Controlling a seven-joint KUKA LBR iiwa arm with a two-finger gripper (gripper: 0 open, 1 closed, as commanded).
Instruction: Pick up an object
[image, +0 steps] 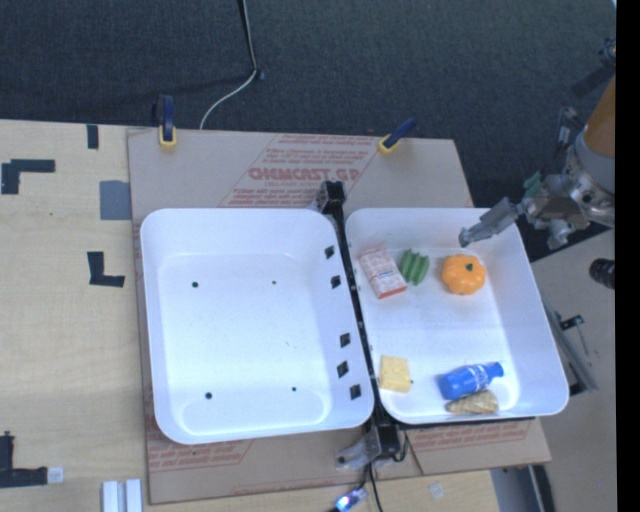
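Nearest, a tan crumpled wrapper (473, 403) and blue plastic bottle (468, 379) lie by the right white bin's (530, 300) front edge, nothing lifted, grasp outstanding; gripper (480, 229) hovers over its far edge beside the round orange fruit (463, 274), jaws' state indeterminable.

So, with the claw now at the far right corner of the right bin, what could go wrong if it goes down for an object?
The claw hovers beside the orange fruit; being round, it may roll away from a closing grip. Near the front, the blue bottle touches the tan object, so a grasp may disturb both. The yellow block lies close to the right bin's inner wall, leaving little finger room.
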